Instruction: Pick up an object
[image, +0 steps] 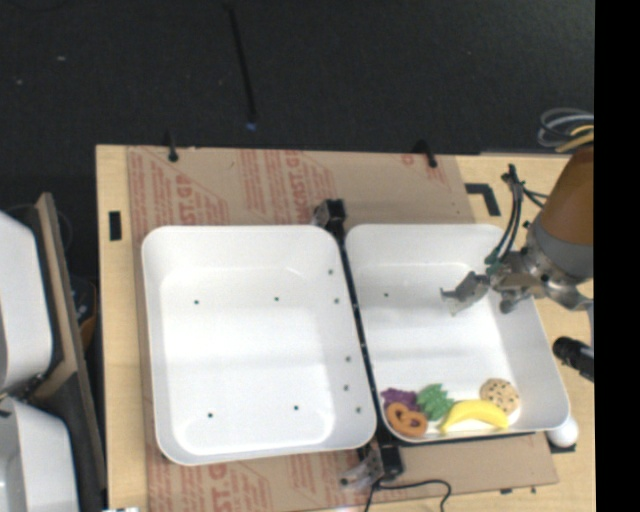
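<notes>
Gripper, finger state indiscernible, hovered mid-bin while the banana at the right bin's near edge looked light, smooth, best pinched crosswise.

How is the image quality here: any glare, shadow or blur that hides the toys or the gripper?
Camera view: even, soft light, and the white bins look bright but not blown out. The toys in the right bin's near corner are small and slightly soft, yet distinct. The gripper is blurred and casts a faint shadow on the bin floor. The surroundings are dark.

Cardboard sheet under bins, black cable above
</notes>
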